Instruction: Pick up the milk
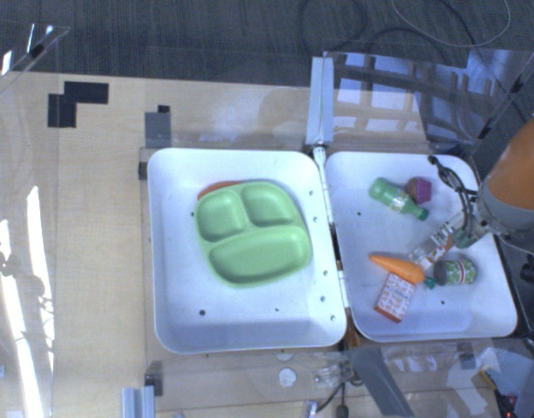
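The milk is a small red and white carton lying flat near the front of the right bin. An orange carrot lies just behind it, touching or nearly touching its top end. My gripper reaches in from the right and hangs low over the middle of the right bin, behind and to the right of the milk, close to the carrot's tip and a green can. Nothing shows between its fingers.
A green bottle and a purple object lie at the back of the right bin. The left bin holds a green divided tray with something red under its back edge. The arm's orange band is at the right.
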### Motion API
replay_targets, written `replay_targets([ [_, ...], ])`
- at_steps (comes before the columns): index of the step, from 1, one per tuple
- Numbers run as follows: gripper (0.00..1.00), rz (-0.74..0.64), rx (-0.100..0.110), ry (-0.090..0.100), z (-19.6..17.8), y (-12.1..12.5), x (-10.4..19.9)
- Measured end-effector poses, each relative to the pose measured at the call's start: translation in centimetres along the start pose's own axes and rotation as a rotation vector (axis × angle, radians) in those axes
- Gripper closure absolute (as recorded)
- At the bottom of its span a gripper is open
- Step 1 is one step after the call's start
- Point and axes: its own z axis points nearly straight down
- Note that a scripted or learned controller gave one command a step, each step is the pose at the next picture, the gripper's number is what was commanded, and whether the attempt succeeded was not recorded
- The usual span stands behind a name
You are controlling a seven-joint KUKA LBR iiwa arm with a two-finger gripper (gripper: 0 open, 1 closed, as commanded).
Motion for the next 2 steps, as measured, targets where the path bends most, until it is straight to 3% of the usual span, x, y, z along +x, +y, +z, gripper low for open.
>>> replay_targets([
  [1,1.00,-0.007,-0.018,-0.009,-1.9,1.0,-0.1],
  [2,1.00,0.260,0.028,0.024,-5.6,1.7,3.5],
])
